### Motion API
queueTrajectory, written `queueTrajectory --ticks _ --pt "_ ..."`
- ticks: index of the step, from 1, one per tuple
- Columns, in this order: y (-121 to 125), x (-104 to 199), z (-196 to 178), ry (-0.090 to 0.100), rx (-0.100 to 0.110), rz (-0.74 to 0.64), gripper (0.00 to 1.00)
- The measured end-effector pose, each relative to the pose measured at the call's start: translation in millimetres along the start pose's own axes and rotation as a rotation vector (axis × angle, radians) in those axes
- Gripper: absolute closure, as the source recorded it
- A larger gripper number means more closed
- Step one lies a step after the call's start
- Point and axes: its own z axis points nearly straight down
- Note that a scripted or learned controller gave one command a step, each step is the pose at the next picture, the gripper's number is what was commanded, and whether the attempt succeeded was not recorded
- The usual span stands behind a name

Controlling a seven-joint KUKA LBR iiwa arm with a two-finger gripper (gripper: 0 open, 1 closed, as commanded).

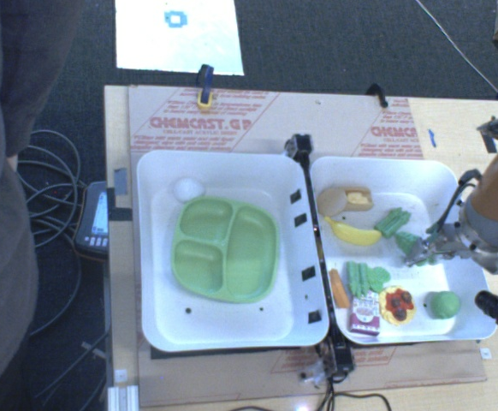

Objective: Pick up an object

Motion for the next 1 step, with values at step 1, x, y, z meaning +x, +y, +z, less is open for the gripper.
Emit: queueTrajectory --ticks 1 --pt "37.3 109.8 -78.3 0.004 -0.005 -0.01 1.0"
